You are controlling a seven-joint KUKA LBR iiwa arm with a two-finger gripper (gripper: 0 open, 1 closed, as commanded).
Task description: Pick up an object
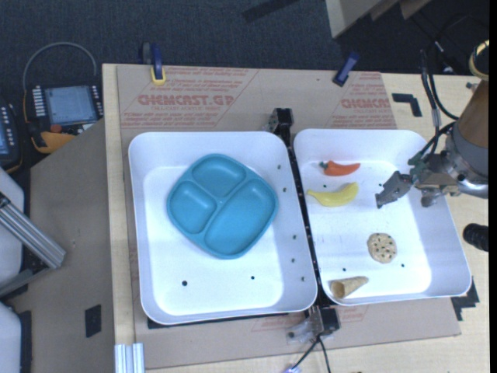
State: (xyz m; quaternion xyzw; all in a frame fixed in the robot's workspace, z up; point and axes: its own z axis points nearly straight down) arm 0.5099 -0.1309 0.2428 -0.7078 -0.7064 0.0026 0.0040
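Reaching in from the right, the hand (409, 190) hangs over the right bin (443, 282), its two fingers spread apart with nothing between them. Dark fingertips (387, 196) point left toward the bin's middle.

Right bin contents: a red pepper (341, 169) near the far edge; a banana (334, 196) just below it, close to the left wall; a round cookie (381, 247) in open floor, well apart from the others; a cone (347, 287) near the front edge (tip pointing right). The hand sits to the right of the banana, apart from it, with bare white floor between.

Left bin (147, 231): a blue divided plate (222, 205) takes the centre, with free margin all round, widest along the front.

Both bins touch along a shared middle edge on the tabletop (120, 208).
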